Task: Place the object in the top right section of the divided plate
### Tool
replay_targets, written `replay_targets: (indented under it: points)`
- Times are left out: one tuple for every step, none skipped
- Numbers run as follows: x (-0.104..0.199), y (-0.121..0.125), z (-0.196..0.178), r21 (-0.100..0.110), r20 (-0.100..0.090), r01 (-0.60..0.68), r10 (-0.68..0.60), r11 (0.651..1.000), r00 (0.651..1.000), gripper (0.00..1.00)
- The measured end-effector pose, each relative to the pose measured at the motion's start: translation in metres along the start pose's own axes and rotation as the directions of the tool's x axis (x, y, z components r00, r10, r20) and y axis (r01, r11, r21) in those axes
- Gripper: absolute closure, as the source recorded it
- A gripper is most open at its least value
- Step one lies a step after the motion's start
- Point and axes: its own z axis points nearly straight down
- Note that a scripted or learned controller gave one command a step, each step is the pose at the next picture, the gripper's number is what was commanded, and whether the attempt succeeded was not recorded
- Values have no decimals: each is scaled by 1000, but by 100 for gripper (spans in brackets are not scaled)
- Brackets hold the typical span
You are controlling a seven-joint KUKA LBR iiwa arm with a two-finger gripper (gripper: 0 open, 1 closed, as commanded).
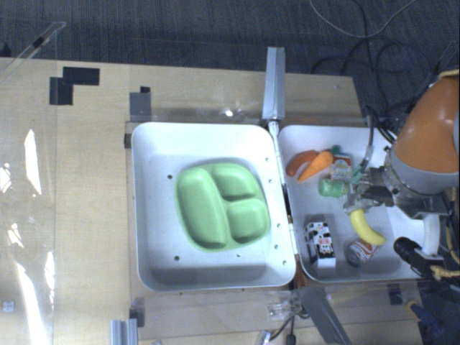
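Note:
A green divided plate [219,205] lies in the left white bin [154,264], with its two small sections on the right side and one long section on the left. My gripper [357,190] hangs low over the middle of the right bin [381,268]. A small green object [330,187] lies just to its left, and a yellow banana [365,227] just below it. Whether the gripper touches either one is unclear.
The right bin also holds an orange carrot [316,165] beside a reddish-orange piece [298,161] at the top. A black-and-white carton [320,243] and a small can [359,252] lie at the bottom. A metal divider post [274,85] stands between the bins at the back.

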Motion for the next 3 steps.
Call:
replay_targets:
  points:
    - [70,5,39,3,-2,99,-99,995,995,100]
    - [155,-11,20,0,-3,227,-227,974,974,100]
    - [155,-11,20,0,-3,226,-226,974,974,0]
